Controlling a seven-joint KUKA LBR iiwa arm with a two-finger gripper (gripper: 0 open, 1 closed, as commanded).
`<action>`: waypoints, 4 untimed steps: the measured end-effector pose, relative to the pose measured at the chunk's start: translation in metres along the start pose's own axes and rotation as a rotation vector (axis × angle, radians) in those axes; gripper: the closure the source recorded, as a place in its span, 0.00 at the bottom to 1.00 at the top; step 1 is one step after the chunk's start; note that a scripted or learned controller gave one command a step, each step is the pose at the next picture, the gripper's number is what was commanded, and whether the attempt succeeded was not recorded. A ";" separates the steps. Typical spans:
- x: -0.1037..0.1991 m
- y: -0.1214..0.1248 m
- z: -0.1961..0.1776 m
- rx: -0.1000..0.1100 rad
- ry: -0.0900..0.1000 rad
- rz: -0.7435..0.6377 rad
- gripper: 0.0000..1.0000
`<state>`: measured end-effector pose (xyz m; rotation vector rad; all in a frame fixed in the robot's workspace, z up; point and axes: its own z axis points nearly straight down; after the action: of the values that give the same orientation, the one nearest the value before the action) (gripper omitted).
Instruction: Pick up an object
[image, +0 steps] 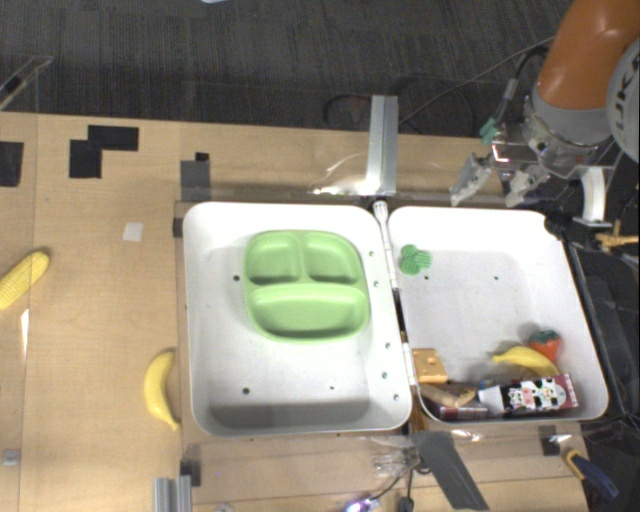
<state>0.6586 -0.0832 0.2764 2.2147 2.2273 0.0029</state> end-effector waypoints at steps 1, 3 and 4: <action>0.039 -0.014 0.092 0.001 0.000 -0.105 0.00; -0.012 0.011 0.177 -0.005 -0.001 -0.268 0.00; -0.010 0.013 0.164 -0.010 0.000 -0.268 1.00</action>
<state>0.6717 -0.0935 0.1120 1.8925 2.4974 0.0135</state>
